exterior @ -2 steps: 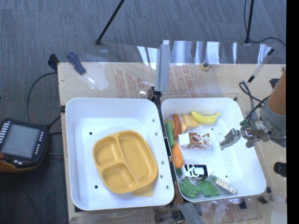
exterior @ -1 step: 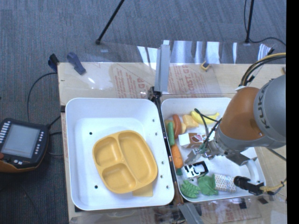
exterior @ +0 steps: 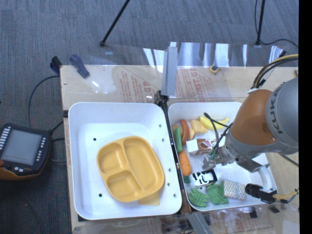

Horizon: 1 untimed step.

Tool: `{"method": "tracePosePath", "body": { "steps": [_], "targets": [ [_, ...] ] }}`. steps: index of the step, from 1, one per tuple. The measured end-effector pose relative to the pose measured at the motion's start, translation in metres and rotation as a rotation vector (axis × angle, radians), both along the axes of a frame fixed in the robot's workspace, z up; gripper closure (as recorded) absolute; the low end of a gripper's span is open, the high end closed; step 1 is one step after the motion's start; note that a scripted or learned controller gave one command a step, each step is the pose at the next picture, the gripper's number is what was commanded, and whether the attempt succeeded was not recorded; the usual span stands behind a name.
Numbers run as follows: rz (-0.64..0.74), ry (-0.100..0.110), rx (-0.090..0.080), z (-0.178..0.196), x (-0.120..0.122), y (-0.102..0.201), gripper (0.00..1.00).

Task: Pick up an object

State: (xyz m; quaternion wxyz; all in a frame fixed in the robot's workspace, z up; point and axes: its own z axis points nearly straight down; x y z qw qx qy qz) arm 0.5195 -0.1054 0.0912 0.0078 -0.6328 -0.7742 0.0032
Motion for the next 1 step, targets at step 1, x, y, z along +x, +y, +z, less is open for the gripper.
{"method": "tracePosePath", "body": {
  "steps": [1],
  "targets": [
    [-0.007, -0.005, -0.002, -0.0071, -0.0324, 0.0110, 1.00]
  ]
}}
